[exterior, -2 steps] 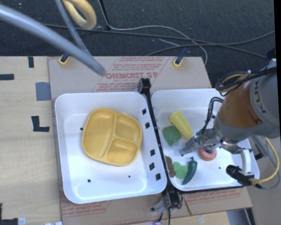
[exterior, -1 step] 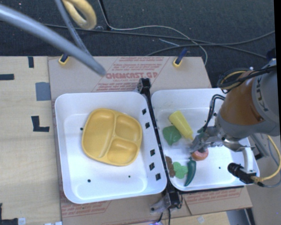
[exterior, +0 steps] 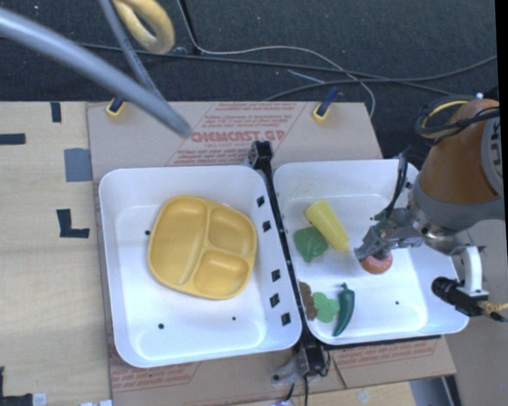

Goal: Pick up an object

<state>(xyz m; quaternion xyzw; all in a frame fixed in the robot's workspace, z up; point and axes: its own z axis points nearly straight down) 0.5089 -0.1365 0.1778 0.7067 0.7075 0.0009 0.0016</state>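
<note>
My gripper [exterior: 372, 248] is low in the right bin [exterior: 405, 171], reaching in from the right. Directly under and touching its tip lies a small red-orange round object [exterior: 379, 264], partly hidden by the gripper. A yellow oblong object [exterior: 326, 223] lies to the left of the gripper. Beside that sits a dark green leafy piece [exterior: 310, 242]. Near the bin's front lie a dark green pepper [exterior: 344, 309], a light green piece [exterior: 324, 306] and a small brown piece [exterior: 306, 295].
The left bin [exterior: 120, 247] holds a yellow divided plate [exterior: 202, 246]. A black divider [exterior: 275, 239] runs between the bins. The arm's grey body with its orange band [exterior: 456, 174] hangs over the right bin's right side. Cables cross the dark floor behind.
</note>
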